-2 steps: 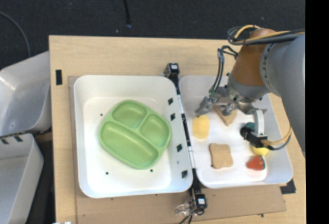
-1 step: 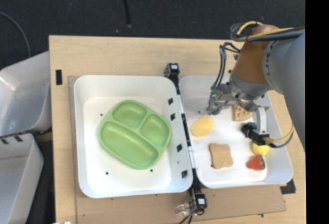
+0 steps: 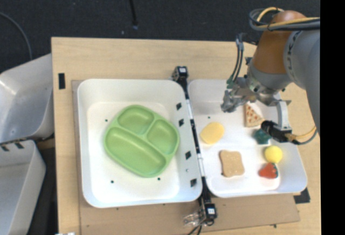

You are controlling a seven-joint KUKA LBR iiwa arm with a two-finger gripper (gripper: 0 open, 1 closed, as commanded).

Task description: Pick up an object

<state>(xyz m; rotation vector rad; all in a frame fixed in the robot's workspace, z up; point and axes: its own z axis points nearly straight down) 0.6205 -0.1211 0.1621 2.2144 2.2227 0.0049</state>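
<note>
A slanted overhead look at a light wooden surface (image 3: 118,56) carrying two shallow white bins side by side. The left bin (image 3: 97,185) holds a green divided plate (image 3: 141,140) with three compartments, lying flat near the bin's middle. The right bin (image 3: 294,177) holds a scatter of small toy foods. A round yellow piece (image 3: 212,132) lies near the bin's left wall. A tan slice of bread (image 3: 232,164) lies below it, toward the near edge. A pizza-like wedge (image 3: 252,115), pale with red spots, lies toward the far right. A yellow ball (image 3: 273,154) sits just above a red piece (image 3: 268,171), the two nearly touching. A dark green item (image 3: 262,135) lies between the wedge and the ball.

The grey arm with its orange band (image 3: 272,48) reaches in from the right over the far part of the right bin. The gripper (image 3: 233,100) hangs low just left of the wedge, above and right of the round yellow piece. Whether it is spread or clenched cannot be made out, and nothing is visibly held. Cables trail from the wrist over the dark green item.
</note>
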